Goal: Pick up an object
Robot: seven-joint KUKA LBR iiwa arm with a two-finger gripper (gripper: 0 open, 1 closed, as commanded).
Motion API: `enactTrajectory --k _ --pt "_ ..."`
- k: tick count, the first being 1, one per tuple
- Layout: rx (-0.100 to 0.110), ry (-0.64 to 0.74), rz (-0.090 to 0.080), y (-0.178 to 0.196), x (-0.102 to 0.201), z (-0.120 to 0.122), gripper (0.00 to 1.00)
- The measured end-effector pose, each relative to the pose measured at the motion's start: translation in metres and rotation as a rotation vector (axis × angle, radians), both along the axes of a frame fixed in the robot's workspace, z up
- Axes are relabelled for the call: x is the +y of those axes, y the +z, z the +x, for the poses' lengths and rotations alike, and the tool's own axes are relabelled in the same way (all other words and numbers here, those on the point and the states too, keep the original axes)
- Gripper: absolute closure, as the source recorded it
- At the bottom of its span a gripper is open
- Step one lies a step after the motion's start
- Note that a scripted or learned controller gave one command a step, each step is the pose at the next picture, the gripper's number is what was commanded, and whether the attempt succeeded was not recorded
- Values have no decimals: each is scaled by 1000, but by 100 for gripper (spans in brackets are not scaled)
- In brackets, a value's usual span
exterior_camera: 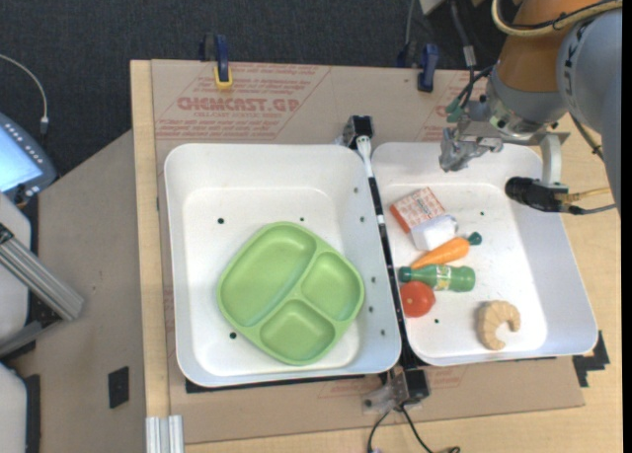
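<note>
My gripper (456, 157) hangs over the far edge of the right bin (563, 283), above and behind the objects, with nothing between its fingers. Below it in that bin lie a red-and-white carton (417, 207), a white block (432, 232), an orange carrot (441, 252), a green bottle (442, 278), a red tomato (418, 298) and a tan croissant (498, 323). The carton is the closest to the gripper, a little to its front left.
A green divided plate (289, 291) lies in the left bin (188, 244). A black divider rail (375, 206) runs between the bins. Two blue clamps (222, 61) hold the cardboard at the back edge.
</note>
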State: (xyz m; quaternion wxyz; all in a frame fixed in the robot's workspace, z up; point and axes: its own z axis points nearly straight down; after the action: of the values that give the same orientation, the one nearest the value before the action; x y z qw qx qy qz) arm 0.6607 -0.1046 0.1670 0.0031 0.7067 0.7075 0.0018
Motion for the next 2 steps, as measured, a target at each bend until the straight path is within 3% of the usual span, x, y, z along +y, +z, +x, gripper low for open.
enactTrajectory --k 2 --pt "-2 -2 -1 107 -15 -9 100"
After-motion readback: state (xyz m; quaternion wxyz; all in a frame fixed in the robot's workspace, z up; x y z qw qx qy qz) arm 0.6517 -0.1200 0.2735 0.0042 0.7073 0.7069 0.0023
